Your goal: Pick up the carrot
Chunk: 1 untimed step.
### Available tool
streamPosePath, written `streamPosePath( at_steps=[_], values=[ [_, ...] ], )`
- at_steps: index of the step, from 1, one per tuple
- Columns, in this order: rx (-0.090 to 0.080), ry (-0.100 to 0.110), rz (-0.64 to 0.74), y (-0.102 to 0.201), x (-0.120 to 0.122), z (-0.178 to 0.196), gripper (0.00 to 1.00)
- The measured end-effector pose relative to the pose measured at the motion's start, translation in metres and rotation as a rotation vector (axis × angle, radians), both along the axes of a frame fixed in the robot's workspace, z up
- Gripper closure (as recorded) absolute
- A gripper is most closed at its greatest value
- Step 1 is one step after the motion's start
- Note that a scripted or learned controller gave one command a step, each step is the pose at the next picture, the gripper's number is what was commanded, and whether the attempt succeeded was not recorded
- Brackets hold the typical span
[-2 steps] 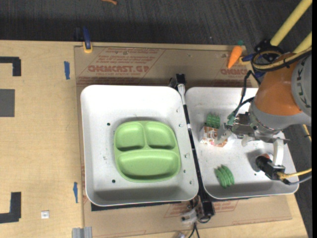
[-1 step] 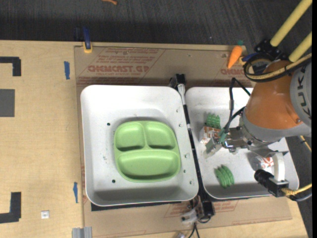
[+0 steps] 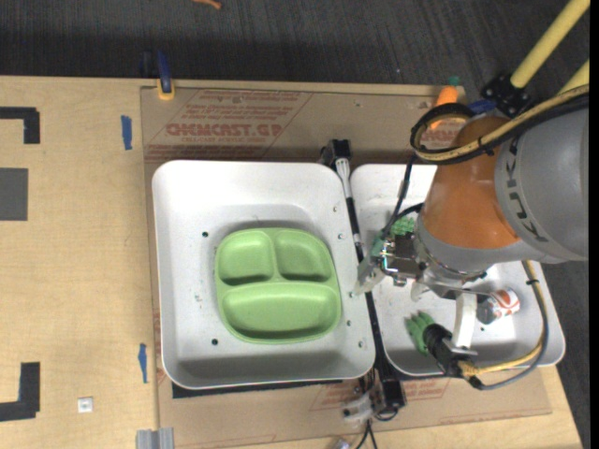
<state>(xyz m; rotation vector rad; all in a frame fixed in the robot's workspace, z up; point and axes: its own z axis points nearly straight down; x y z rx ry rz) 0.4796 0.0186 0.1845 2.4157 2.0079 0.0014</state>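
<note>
Orange and white thing, maybe the carrot, lies in the right bin at 4 o'clock, beside the grey arm. I cannot tell its grip.

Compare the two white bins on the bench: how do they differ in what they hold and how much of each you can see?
The left bin holds a green divided plate and lies in open view; the right bin is largely covered by the arm reaching over it. The right bin holds small items, a green one and an orange-and-white one, not a plate. Both are shallow, white and sit side by side.
</note>
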Motion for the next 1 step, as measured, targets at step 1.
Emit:
streamPosePath(
  at_steps=[1],
  values=[
    [-0.001,0.001,-0.11,-0.0894,-0.0004,-0.0001,0.0]
  ],
)
